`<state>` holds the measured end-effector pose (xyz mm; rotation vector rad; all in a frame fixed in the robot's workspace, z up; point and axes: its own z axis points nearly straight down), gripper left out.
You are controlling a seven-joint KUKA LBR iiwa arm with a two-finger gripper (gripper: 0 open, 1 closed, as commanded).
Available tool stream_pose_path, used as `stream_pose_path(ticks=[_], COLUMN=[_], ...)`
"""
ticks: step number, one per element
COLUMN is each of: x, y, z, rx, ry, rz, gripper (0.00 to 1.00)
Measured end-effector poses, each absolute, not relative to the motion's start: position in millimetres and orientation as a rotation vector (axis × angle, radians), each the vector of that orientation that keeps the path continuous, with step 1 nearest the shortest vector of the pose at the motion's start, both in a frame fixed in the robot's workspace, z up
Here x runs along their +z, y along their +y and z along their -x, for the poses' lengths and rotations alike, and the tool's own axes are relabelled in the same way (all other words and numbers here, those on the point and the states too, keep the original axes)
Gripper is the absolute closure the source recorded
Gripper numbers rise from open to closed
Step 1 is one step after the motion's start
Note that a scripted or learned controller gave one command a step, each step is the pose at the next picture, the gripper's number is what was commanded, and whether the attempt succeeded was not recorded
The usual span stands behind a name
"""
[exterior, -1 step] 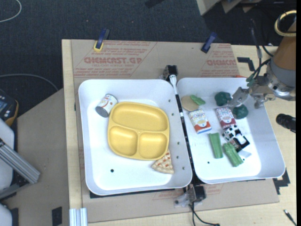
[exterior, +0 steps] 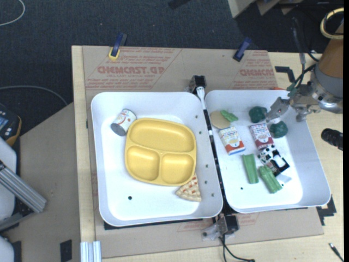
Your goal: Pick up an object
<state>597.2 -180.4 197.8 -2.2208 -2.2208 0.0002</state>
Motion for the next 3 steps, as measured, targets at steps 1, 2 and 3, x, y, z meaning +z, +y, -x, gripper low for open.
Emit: stream_pose_path(ticks=[1, 2, 3], x=[154.3, 112.0, 83.3], y=[-183.3, -184.1, -183.2], z=[-594.6, -597.1, -597.0], rx=[0.005, 0.003, 0.003], ry=[-2.217, -2.219, -2.219], rz=[2.218, 2.219, 2.219], gripper=[0.00, 0.00, 0.00])
